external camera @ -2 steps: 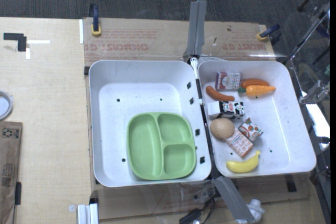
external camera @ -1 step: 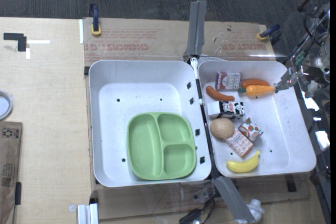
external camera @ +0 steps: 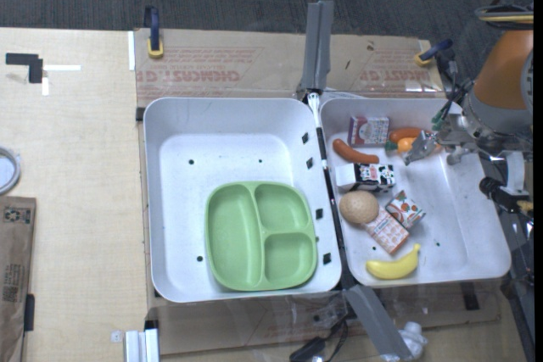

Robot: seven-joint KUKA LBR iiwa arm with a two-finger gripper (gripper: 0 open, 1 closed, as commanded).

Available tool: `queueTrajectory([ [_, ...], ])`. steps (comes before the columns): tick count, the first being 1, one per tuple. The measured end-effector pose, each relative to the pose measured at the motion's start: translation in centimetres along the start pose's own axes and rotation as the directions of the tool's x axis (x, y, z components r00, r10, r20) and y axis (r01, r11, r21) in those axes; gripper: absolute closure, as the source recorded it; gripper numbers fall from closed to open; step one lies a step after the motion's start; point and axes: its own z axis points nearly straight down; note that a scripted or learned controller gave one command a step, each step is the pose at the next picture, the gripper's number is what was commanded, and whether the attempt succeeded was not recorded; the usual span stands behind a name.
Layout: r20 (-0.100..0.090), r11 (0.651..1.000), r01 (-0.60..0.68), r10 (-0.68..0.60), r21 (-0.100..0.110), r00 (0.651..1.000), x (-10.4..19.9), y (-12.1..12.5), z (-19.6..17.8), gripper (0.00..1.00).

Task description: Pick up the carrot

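The gripper [external camera: 422, 147] sits low over the far part of the right bin [external camera: 475, 250], at the end of the grey arm [external camera: 501, 110] that enters from the right. Whether it is spread or pressed together cannot be told, because its tip is small and blurred against the objects beneath it. The carrot [external camera: 405, 134] lies just beside the gripper, on its far left side, with an orange round item [external camera: 405, 145] touching or nearly touching the tip. Left of the carrot stands a small pink-and-white carton [external camera: 370, 130]. Nearer than that carton lies a red sausage [external camera: 355, 153], and next a black-and-white carton [external camera: 366, 175]. Well apart from the gripper, toward the near edge, rest a brown egg-shaped item [external camera: 360, 207], two small printed packets [external camera: 396, 222] and a yellow banana [external camera: 394, 264]. The left bin [external camera: 170, 182] holds a green divided plate [external camera: 260, 235].
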Motion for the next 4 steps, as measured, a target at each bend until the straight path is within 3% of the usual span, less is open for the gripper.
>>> queueTrajectory([
  [1, 0.003, 0.952, 0.307, -0.307, -0.003, 0.952, 1.9, 4.8, 0.9, 0.0],
  [2, 0.0, 0.952, 0.308, -0.308, 0.005, 0.952, 1.9, 4.6, 0.2, 1.0],
  [3, 0.001, 0.979, 0.203, -0.203, -0.002, 0.979, 9.5, 0.9, -11.9, 1.0],
  [4, 0.001, 0.979, 0.203, -0.203, -0.001, 0.979, 9.4, 0.9, -11.8, 0.0],
])
